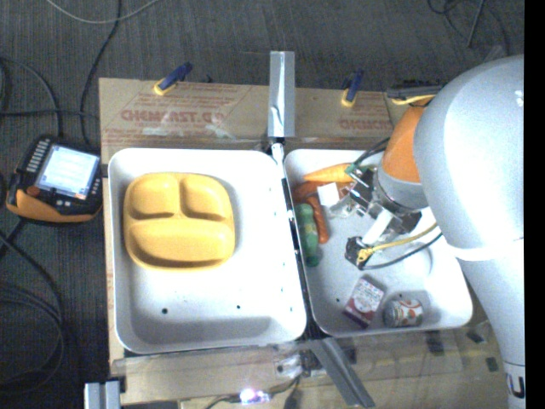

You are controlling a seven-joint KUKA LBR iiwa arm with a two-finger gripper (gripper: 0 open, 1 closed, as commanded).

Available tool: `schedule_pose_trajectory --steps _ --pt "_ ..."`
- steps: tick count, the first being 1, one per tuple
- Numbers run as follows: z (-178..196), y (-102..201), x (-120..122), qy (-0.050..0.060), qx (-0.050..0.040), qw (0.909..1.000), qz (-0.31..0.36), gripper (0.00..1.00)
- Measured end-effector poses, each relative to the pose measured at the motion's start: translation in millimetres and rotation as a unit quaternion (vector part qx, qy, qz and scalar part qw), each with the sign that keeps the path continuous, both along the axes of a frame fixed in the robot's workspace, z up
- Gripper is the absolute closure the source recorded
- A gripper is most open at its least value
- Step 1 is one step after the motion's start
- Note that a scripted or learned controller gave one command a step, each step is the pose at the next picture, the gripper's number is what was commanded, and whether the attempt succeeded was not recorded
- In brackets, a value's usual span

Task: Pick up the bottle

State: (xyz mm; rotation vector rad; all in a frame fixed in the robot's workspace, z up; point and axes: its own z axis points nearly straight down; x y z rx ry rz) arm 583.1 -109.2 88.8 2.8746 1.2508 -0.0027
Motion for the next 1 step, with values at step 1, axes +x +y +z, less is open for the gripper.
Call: schedule_pose_trajectory --steps 1 --pt "93.9 21.3 -7.8 0.003 0.0021 0.9985 0.055 0.00"
